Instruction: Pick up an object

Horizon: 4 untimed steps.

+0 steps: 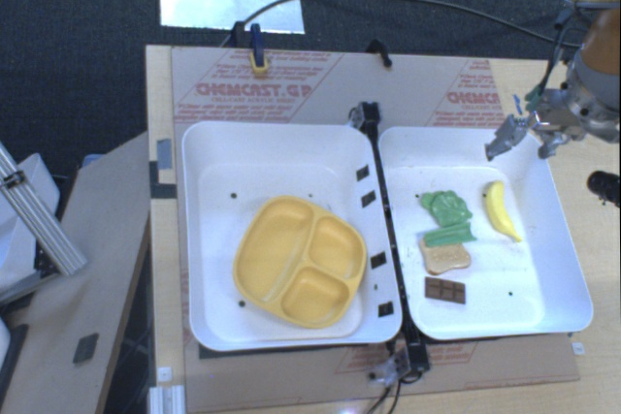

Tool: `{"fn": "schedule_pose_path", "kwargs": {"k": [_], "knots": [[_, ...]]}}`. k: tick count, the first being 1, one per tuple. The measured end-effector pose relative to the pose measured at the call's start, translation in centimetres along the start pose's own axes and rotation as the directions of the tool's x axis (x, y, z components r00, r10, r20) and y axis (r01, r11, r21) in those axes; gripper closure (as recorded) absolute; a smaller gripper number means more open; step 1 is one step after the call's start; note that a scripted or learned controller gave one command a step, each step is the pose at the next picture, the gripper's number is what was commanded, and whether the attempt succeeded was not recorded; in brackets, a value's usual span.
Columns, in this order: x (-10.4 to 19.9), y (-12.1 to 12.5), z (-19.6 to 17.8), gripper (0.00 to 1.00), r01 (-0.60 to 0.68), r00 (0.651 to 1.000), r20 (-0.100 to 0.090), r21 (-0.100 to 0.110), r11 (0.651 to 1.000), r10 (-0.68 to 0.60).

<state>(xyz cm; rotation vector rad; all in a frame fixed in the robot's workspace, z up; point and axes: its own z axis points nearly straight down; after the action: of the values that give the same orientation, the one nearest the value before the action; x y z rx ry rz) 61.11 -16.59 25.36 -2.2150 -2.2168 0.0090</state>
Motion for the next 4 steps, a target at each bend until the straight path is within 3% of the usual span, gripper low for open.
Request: {"fn": "schedule_pose_path", "kwargs": {"k": [1, 4], "knots": [[0.0, 0.2, -0.7, 0.0, 0.003, 1.0, 0.002, -0.011, 1.0, -0.003], [0.3, 0.6, 13.9, 0.0, 0.002, 1.0, 0.0, -0.007, 1.0, -0.002]]}}
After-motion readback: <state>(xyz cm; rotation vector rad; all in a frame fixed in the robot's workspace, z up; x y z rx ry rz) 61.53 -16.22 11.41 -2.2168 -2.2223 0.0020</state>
